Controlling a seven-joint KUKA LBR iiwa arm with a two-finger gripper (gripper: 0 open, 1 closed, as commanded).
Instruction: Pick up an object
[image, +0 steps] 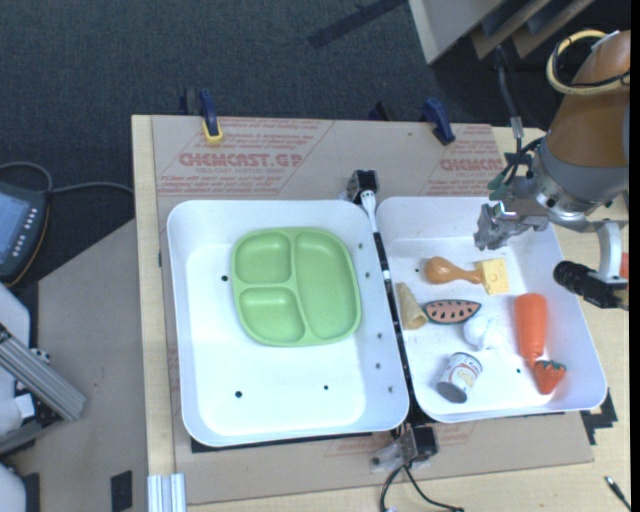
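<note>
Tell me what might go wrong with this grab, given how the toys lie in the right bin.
The gripper hovers by the bin's far rim, near the cheese wedge and drumstick; these sit close together, so the fingers could nudge one while reaching the other. The watermelon slice lies flat and may slip.

Left bin (200, 330): green divided plate (296, 286). Right bin (580, 350): carrot (530, 322), cheese wedge (492, 275), watermelon slice (452, 310), small can (460, 376). Hand (493, 228) hovers above far edge.

left bin (190, 300): green divided plate (297, 286) | blue clamps (208, 105) on board's far edge
</note>
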